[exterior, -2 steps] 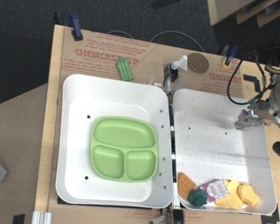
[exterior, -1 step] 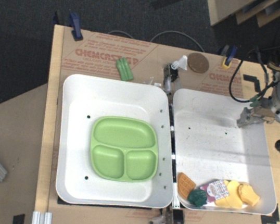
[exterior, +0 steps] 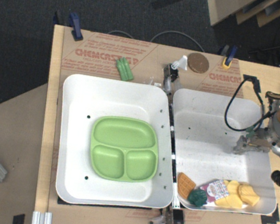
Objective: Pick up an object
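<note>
Several small objects lie bunched along the near edge of the right bin (exterior: 208,114): a tan waffle-like piece (exterior: 186,183), a dark green lump (exterior: 198,197), a pink and white packet (exterior: 217,189) and yellow pieces (exterior: 240,196). My gripper (exterior: 244,145) reaches in from the right and hangs low over the bin's right middle. It is well apart from the objects, which lie nearer the camera. I see nothing held in it. A black cable (exterior: 232,110) loops beside it.
The left bin (exterior: 74,125) holds a green divided plate (exterior: 123,148). Behind the bins, a green toy (exterior: 125,70), a brown disc (exterior: 198,63) and a small white piece (exterior: 178,65) sit on the bench. Blue clamps (exterior: 76,26) grip the far edge.
</note>
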Controlling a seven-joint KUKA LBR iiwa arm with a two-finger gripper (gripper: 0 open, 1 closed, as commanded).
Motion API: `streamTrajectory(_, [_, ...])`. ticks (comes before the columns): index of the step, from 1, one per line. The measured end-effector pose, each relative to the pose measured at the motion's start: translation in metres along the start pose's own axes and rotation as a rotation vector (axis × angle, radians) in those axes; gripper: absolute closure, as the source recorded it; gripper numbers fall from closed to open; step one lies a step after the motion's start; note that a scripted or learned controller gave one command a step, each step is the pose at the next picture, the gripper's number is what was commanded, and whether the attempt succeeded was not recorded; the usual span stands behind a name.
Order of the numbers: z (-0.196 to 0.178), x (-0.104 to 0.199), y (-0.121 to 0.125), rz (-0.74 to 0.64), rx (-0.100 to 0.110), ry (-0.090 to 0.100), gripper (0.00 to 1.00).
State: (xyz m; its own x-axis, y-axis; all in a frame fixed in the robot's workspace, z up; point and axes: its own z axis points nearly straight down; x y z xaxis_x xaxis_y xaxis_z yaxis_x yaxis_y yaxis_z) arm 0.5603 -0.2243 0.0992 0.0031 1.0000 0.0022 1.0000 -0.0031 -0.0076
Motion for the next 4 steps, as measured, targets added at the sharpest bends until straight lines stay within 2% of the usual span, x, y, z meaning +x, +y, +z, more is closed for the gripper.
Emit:
streamTrajectory(1, [-0.114, 0.004, -0.018, -0.003, -0.019, -0.007, 1.0])
streamTrajectory(2, [-0.107, 0.004, -0.019, -0.002, -0.009, -0.003, 0.0])
streamTrajectory(3, [-0.051, 0.012, 0.046, -0.007, -0.01, -0.004, 0.0])
streamTrajectory(4, [0.018, 0.004, 0.051, -0.005, -0.004, 0.006, 0.0])
